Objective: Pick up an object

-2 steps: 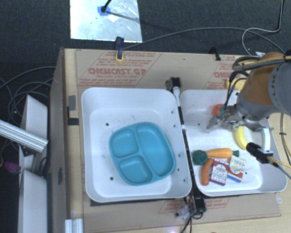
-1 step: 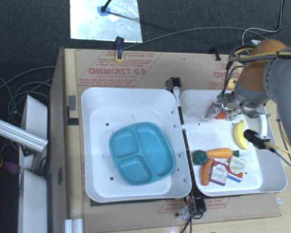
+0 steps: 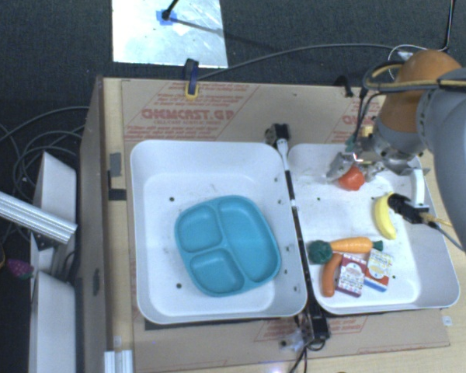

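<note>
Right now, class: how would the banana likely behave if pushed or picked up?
The banana looks like smooth plastic, so probably stiff, light and a little slippery. Its curve suggests a push would spin it rather than roll it. It lies flat in the right bin, so tipping seems unlikely.

I read "CHEMCAST GP" in red print on the brown sheet (image 3: 188, 115) covering the bench, upper centre of the frame (smaller lines beneath are blurred). Printing on the small carton (image 3: 351, 275), lower right, is illegible.
</note>
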Available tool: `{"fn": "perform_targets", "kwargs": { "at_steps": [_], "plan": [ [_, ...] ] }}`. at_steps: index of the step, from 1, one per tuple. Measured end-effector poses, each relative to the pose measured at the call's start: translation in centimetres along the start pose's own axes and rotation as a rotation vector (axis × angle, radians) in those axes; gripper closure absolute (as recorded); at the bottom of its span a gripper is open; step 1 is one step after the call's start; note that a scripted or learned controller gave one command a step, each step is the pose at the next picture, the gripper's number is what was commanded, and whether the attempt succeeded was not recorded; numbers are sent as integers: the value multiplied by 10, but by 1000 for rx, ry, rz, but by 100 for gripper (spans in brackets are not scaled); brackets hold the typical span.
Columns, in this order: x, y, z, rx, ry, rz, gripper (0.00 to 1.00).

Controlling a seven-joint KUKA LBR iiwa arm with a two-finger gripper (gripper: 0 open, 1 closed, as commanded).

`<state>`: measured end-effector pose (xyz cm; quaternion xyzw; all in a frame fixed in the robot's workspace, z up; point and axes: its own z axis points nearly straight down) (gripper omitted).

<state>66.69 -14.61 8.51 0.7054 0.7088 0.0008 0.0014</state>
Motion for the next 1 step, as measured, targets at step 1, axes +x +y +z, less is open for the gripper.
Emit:
{"fn": "perform_targets", "kwargs": {
  "at_steps": [1],
  "plan": [
    [0,1,-11,-3,-2,-3,100]
  ]
}}
